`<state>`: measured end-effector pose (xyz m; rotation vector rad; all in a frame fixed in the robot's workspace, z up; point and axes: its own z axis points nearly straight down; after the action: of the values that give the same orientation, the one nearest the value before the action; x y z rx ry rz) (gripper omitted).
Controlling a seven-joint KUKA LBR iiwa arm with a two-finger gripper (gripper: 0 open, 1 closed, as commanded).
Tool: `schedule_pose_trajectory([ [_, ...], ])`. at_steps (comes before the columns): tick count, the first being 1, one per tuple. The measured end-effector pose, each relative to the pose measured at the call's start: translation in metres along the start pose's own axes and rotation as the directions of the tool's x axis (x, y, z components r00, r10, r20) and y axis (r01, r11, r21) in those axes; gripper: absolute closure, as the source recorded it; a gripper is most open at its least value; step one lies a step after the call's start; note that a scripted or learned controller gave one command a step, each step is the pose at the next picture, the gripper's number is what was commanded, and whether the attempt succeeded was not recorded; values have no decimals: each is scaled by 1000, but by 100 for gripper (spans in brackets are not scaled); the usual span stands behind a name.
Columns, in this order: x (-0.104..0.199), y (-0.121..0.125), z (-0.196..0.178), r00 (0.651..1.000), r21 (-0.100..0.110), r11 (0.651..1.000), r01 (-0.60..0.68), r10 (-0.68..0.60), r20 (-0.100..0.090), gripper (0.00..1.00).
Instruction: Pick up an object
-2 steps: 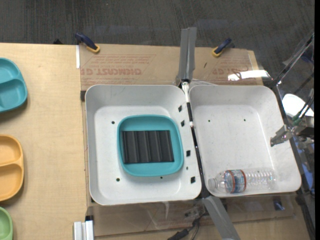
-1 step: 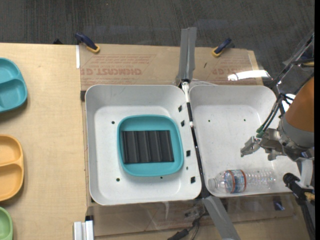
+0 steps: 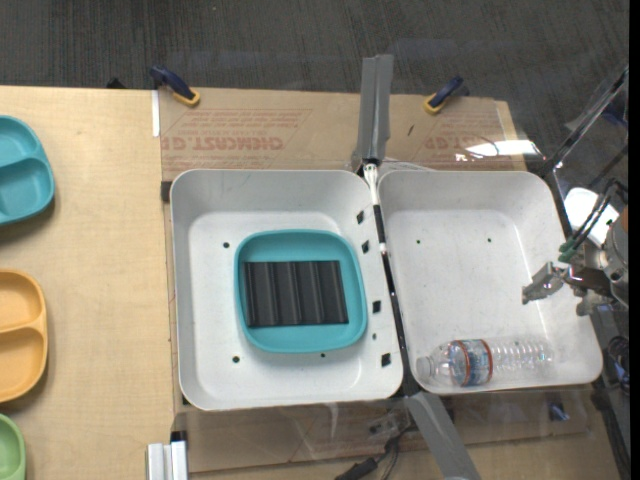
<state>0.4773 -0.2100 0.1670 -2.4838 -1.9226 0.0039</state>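
1. Judging from how things lie, the pick is not yet done: the bottle (image 3: 487,360) lies on its side on the floor of the right bin (image 3: 470,208), along the near wall, untouched.

2. The gripper (image 3: 552,282) sits at the right edge of the scene, over the right side of the right bin, above and to the right of the bottle and apart from it. How far it is open I cannot tell; the metal parts there are small and cluttered. Nothing shows in its hold.

3. What is left, as I read it: bring the gripper over the bottle, come down, close on it and lift. All of that remains.

4. The right bin holds the bottle and nothing else that I can make out. The bottle is clear plastic with a blue and red label near its left end.

5. The left bin (image 3: 200,268) holds a teal tray (image 3: 300,340) with a dark ribbed insert (image 3: 296,292), set about mid-floor.

6. On the bench to the left of the bins lie three divided plates, cut by the frame edge: a teal plate (image 3: 20,168) farthest, an orange plate (image 3: 18,333) nearer, a green plate (image 3: 8,450) nearest.

7. The clear, round bottle may roll or slip when gripped, lying so close to the near wall.
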Motion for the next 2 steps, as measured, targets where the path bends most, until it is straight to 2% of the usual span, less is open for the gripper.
schedule_pose_trajectory([
  [1, 8, -3, 20, 1000, 3, 1000, 23, -23, -1, 0],
  [2, 0, 0, -25, 999, -1, 999, -45, 45, 0, 0],
])
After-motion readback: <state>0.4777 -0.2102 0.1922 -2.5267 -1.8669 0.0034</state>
